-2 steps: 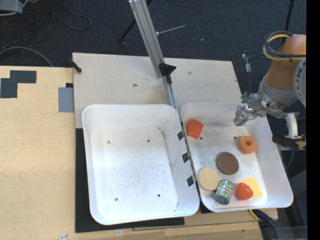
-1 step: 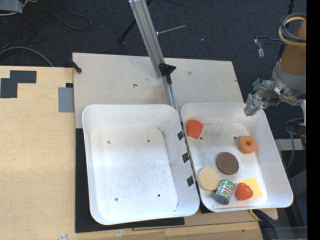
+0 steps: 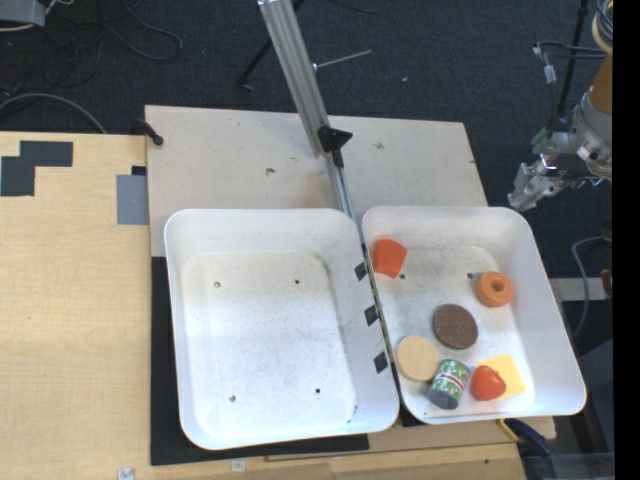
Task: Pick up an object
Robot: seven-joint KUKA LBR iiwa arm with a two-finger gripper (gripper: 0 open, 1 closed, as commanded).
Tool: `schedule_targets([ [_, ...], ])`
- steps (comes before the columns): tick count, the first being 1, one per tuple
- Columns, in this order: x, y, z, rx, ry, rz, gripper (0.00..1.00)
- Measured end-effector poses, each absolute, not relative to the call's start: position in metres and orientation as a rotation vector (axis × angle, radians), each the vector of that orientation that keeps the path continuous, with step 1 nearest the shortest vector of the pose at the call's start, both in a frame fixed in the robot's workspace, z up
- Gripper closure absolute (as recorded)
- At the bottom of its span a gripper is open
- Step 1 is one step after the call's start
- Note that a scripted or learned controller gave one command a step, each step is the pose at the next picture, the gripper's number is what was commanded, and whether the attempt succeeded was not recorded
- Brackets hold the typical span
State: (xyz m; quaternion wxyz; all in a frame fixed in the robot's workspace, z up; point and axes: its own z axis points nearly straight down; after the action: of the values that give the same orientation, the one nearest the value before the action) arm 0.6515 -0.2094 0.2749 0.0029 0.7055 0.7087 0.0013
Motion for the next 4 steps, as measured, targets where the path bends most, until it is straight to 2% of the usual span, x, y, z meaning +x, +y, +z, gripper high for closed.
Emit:
schedule_targets([
  [1, 0.634, -0.165, 0.278, 2.219, 2.228, 0.0, 1.0],
  [3, 0.582, -0.066, 0.272, 2.221, 2.23, -0.002, 1.0],
  [4, 0.567, -0.015, 0.27, 2.221, 2.229, -0.003, 1.0],
])
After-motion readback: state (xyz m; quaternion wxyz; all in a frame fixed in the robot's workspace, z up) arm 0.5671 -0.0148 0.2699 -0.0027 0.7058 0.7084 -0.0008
